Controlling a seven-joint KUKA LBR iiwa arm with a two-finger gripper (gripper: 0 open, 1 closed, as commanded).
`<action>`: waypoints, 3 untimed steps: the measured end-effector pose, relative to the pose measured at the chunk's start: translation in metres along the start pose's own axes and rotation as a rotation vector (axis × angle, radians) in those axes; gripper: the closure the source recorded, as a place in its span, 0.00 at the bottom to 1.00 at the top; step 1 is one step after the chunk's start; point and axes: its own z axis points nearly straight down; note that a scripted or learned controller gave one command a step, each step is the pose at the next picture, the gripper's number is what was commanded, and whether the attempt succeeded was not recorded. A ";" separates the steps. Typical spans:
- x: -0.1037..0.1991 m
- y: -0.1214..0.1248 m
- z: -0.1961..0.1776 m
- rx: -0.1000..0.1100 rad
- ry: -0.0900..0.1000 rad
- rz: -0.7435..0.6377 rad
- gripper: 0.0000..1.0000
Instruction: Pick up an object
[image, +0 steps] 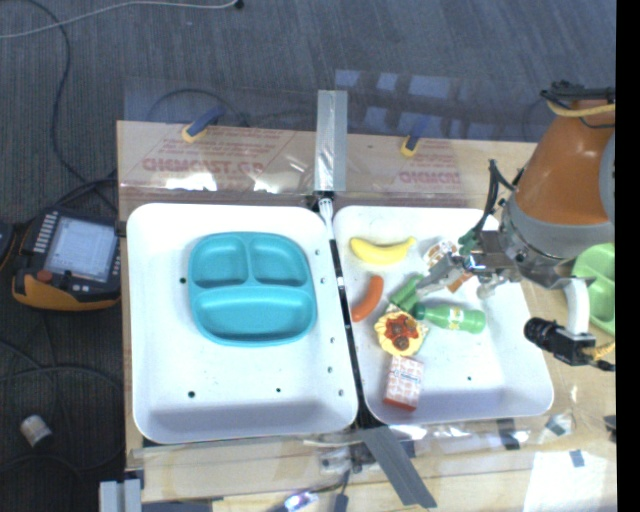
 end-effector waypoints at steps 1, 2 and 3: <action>-0.005 0.017 0.140 -0.002 0.000 -0.128 0.00; 0.000 0.104 0.149 -0.015 -0.005 -0.062 0.00; -0.013 0.055 0.148 -0.016 -0.006 -0.228 0.00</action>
